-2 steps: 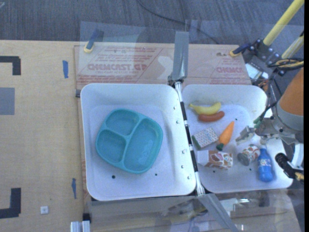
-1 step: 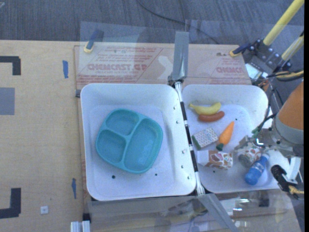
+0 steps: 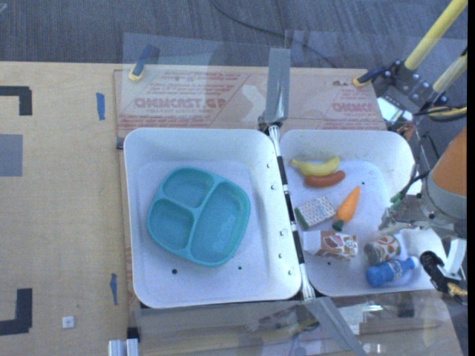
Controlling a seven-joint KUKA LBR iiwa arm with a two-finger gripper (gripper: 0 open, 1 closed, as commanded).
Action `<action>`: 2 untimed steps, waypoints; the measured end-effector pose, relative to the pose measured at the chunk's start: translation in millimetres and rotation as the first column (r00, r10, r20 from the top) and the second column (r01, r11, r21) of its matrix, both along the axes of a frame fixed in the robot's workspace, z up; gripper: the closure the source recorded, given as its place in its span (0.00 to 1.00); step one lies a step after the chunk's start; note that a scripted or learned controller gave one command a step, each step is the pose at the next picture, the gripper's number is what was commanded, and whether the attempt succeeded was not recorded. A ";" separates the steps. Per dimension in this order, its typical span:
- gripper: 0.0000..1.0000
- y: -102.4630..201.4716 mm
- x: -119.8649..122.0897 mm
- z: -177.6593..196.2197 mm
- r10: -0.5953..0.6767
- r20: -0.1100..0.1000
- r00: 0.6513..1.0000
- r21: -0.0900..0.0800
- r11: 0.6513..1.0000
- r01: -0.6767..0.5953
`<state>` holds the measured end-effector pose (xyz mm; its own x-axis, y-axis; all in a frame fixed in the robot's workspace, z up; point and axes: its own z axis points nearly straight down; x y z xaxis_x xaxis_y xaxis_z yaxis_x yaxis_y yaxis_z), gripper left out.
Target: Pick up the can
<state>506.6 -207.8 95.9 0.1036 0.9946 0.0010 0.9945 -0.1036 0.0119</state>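
Can [image 3: 382, 249] just below jaws [image 3: 404, 217]

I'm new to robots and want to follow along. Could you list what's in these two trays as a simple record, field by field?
left bin: teal divided plate
right bin: banana, hot dog, carrot, checked packet, small carton, can, blue bottle
can: lying on its side, between carton and bottle
gripper: low over the right bin, just above the can
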 end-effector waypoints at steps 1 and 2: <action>1.00 -11.1 -1.8 153.2 -0.025 -0.014 1.000 -0.001 1.000 0.025; 1.00 40.6 -26.8 95.5 0.012 -0.016 1.000 0.001 1.000 -0.011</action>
